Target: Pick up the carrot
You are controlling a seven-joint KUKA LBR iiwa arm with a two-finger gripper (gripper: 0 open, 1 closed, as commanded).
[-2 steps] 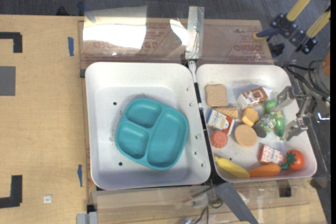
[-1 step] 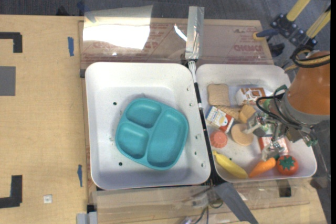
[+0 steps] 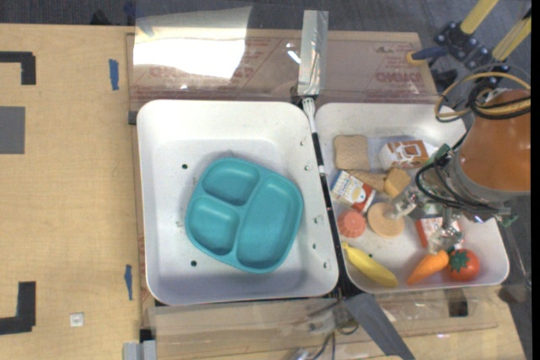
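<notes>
Orange band (image 3: 499, 154) wide on the arm, black cables (image 3: 439, 181) looping round the grey wrist below

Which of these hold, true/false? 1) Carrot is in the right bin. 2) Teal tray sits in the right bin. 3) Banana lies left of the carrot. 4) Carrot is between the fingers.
1) True: the carrot lies in the right bin, near its front edge.
2) False: the teal tray sits in the left bin.
3) True: the banana lies left of the carrot.
4) False: the carrot lies on the bin floor beside the tomato, below the gripper.
</notes>
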